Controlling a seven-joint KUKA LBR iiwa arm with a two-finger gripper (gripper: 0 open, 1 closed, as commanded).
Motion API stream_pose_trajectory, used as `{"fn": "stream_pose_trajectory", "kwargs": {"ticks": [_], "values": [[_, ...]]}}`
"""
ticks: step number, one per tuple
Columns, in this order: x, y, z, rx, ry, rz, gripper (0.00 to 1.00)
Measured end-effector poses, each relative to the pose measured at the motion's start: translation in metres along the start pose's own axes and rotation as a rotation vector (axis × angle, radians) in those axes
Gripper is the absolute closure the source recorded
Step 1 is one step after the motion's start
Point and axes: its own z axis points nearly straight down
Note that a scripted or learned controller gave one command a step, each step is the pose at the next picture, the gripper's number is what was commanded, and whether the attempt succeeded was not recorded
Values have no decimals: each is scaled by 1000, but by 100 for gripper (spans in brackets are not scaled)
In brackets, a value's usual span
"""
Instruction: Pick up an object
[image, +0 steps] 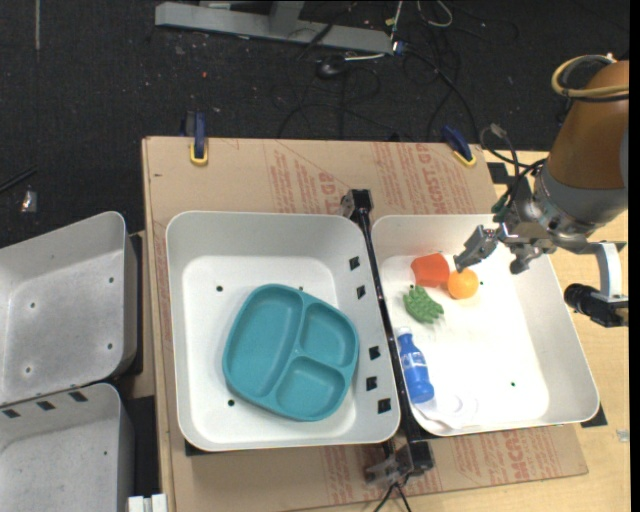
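At the far left of the camera view we saw two white perforated trays (62, 295) lying on the dark floor beside the bench. Next came the brown board (270, 175) that carried both bins, held at its far edge by a blue-and-yellow clamp (198, 138) on the left and another clamp (459, 144) further right. The left bin (190, 330) held a teal divided plate (291, 351), lying flat and slightly turned, near the middle of its floor. A black divider strip (374, 310) ran between the two bins. In the right bin (540, 370) we found a blue bottle (413, 367) lying on its side close to the left wall, with a green leafy toy (424, 304) just beyond it toward the far side. An orange-red block (431, 268) sat near the far left part of that bin, and a small orange ball (462, 285) lay just beside it, touching or nearly so. The gripper (493, 251) hung above the far edge of the right bin, its two fingers spread apart with nothing between them; the nearer finger (472, 250) reached down toward the orange ball, though we could not tell whether it touched. The grey wrist and orange band (590, 120) of the arm rose toward the upper right.
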Motion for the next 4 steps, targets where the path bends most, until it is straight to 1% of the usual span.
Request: {"fn": "stream_pose_trajectory", "kwargs": {"ticks": [1, 2, 3, 4], "values": [[0, 2, -7, -12, -2, -3, 0], [-6, 4, 38, -8, -2, 0, 0], [-9, 2, 101, -8, -1, 0, 0], [-9, 4, 137, -18, -3, 0, 0]]}}
